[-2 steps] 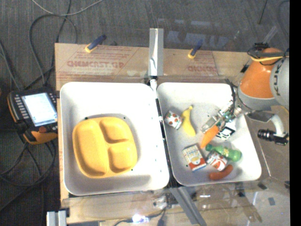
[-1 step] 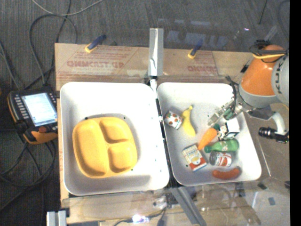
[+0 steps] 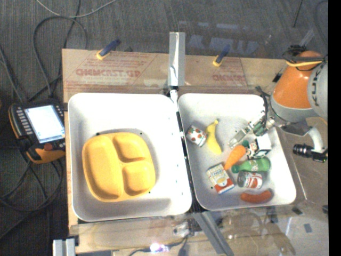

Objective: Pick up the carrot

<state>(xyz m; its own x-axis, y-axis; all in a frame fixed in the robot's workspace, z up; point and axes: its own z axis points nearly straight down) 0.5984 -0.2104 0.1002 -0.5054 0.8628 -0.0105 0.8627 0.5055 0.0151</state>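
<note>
Hovering at the orange tapered carrot's (image 3: 235, 156) one o'clock, the metal gripper (image 3: 250, 134) seems poised for descent. Whether its fingers are parted cannot be told. Nothing visibly sits between them.

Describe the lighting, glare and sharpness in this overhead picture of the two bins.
Camera view: even, soft light; the white bins look bright but not blown out; faint shadows beside the carrot and yellow tray; small items by the gripper are slightly blurred.

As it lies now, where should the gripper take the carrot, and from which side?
Probably the carrot's thick middle, coming down from above with fingers across its width. It lies flat, slanting, with the green bottle and the gripper crowding its upper right end; the lower left looks freer.
</note>
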